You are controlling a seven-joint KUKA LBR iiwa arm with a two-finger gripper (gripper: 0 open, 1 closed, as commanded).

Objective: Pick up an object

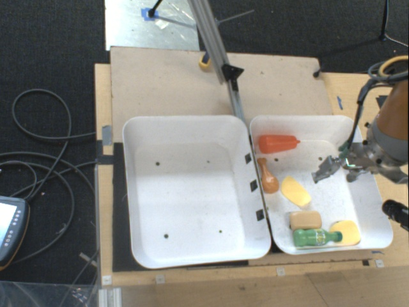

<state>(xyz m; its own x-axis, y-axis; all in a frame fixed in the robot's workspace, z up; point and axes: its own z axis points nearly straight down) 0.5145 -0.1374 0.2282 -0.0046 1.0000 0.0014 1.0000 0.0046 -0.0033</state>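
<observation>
Two shallow white bins sit side by side on the bench. The left bin (185, 190) holds nothing but a few dark specks on its floor. The right bin (364, 197) holds all the loose things.

Near the top of the right bin lies an orange bottle (277, 143) on its side, its narrow end pointing right. Below it, close to the wall between the bins, is a small wooden spoon (267, 178) with its bowl toward the bottom. Just right of the spoon lies a pale yellow piece (296, 192), tilted. Further down sits a tan block (305, 220), and just under it a green bottle (314, 237) lies on its side, its cap end touching a second yellow piece (346, 231) near the bin's lower right corner.

The arm (391, 130) reaches in from the right, over the right bin's far edge. Its gripper (324, 170) hangs above the bare middle of that bin — right of the pale yellow piece, apart from it, and well above the tan block. Nothing shows between the fingers; whether they are apart or together I cannot tell — the tip is too small and dark to read.

Cables and a tablet (11, 226) lie on the dark floor at left.
</observation>
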